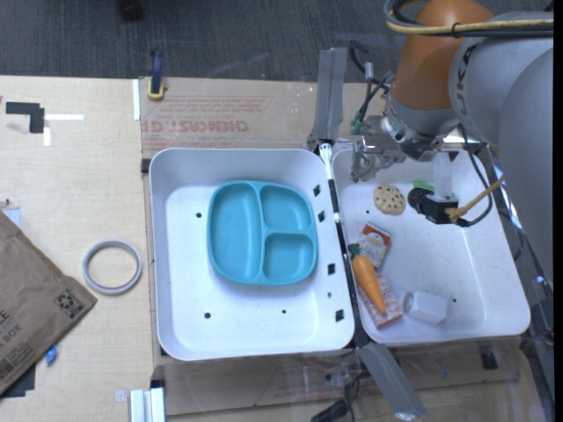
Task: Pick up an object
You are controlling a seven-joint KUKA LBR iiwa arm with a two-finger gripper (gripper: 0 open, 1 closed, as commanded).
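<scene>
Two shallow white plastic bins sit side by side. The left bin holds one smooth turquoise plate with three compartments. The right bin holds four loose things: one round speckled cookie, one tapered orange carrot lying on one flat printed packet, and one small pale cylinder at the near side. The gripper hangs over the far left corner of the right bin, near the cookie; its state cannot be told. One tape ring lies on the bench at left.

Robotics lab bench.
Grey industrial arm with orange band; two shallow white plastic bins; light wooden bench top; black tape markers; grey carpet floor.
</scene>
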